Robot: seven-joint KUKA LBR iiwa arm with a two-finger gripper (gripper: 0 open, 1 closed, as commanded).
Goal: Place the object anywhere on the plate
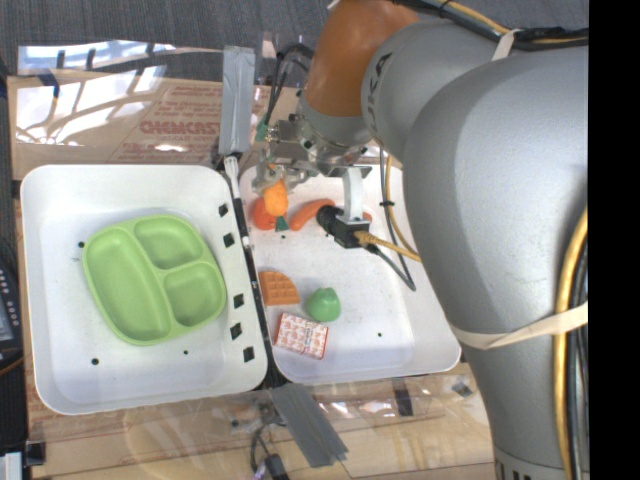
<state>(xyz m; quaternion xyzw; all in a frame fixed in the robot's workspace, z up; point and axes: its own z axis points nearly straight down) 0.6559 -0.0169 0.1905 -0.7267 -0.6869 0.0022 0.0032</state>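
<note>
Plate: light green plastic plate with three compartments [152, 277], lying in the left shallow white bin [50, 368], nothing on it.
Arm: grey arm with orange band [350, 38], reaching in from the right over the far end of the right shallow white bin [400, 353].
Fingers: gripper [275, 180] sits low just above the small round orange object [274, 202]; whether the fingers are spread or pinching cannot be told.
Other items: orange carrot-shaped toy [307, 211] beside it; nearer, a brown waffle-like square [279, 288], a green rounded toy [323, 304], a red-and-white patterned packet [301, 336].
</note>
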